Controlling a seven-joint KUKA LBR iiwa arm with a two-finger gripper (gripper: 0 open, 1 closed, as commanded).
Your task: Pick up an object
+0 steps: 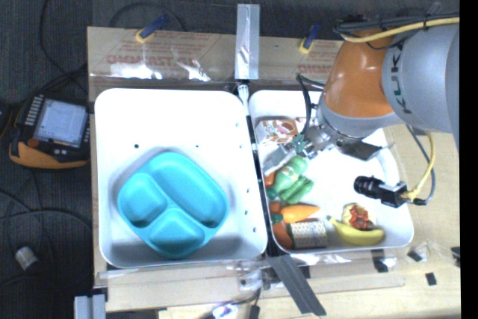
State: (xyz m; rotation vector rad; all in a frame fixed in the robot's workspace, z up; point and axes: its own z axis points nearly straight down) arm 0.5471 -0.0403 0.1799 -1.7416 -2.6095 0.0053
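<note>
Green vegetable partly beneath pincer

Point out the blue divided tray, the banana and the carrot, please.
blue divided tray (196,194): camera view, floor of its large compartment.
banana (357,237): camera view, middle of its curve.
carrot (300,213): camera view, middle of its body.

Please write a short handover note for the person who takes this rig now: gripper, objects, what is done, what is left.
Gripper: low over the left part of the right bin, just above the green toy vegetable.
Right bin: the green vegetable, carrot, banana, and a printed packet at the far end.
Left bin: a blue divided tray.
Done: the approach. Nothing looks lifted yet.
Left: grasp one object, probably the green vegetable, and raise it.
</note>
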